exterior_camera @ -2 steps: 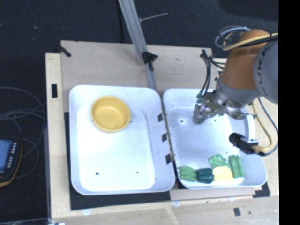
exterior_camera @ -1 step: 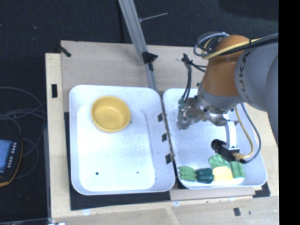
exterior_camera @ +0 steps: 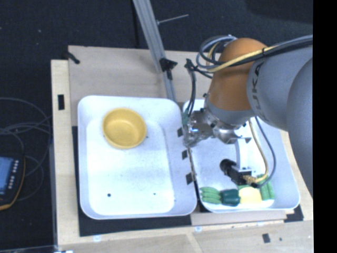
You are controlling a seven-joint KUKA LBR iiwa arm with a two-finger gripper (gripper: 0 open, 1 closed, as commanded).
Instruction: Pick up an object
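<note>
- Against the near wall of the right bin: a row of small things, touching or nearly so — ribbed green piece, dark green block, yellow piece, light green piece.
- Farther in, over the same bin's left side, just beside the wall shared with the left bin: the gripper, apart from the row; spread or closed, impossible to tell from this angle.
- In the left bin's far half, toward its left: yellow bowl, upright on the white floor.
- Over the right bin's far part: grey arm with orange band — reaching in from the right.
- Farthest back: bare bench and a slanted metal rail.
</note>
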